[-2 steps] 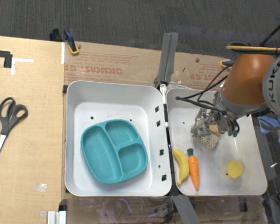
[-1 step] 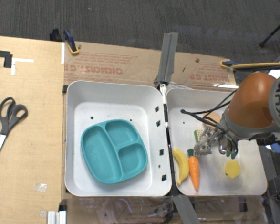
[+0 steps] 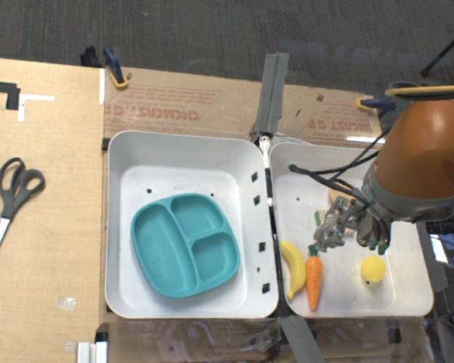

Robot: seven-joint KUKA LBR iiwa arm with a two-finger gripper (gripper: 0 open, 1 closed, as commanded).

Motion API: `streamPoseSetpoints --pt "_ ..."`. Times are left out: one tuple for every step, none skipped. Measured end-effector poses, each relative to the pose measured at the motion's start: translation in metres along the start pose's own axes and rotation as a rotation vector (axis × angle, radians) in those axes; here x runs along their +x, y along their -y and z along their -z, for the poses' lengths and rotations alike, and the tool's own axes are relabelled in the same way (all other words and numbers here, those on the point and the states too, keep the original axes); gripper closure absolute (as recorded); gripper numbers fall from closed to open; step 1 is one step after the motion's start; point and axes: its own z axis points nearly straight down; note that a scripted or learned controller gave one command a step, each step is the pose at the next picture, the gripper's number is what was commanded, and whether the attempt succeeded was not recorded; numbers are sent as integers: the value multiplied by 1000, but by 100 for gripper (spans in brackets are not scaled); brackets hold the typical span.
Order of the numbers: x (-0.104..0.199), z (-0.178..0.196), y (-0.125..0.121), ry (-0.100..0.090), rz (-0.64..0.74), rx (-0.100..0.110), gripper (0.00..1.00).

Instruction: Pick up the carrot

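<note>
The orange carrot (image 3: pixel 313 282) lies in the right bin (image 3: pixel 342 307) near its front edge, green top pointing away from me. My gripper (image 3: pixel 326 236) hangs just above the carrot's green end, its fingers pointing down toward it. The carrot rests on the bin floor and nothing sits between the fingers. The arm's orange band and grey wrist cover the bin's back right part.
A yellow banana (image 3: pixel 293 268) lies right beside the carrot on its left. A yellow lemon (image 3: pixel 373 269) sits to the right. The left bin (image 3: pixel 127 162) holds a teal divided plate (image 3: pixel 185 244). Scissors (image 3: pixel 10 197) lie on the bench at far left.
</note>
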Motion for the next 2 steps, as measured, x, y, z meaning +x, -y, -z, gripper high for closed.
streamPoseSetpoints --pt "13 -86 47 30 -227 -3 100" --pt "14 0 -10 0 -309 0 100"
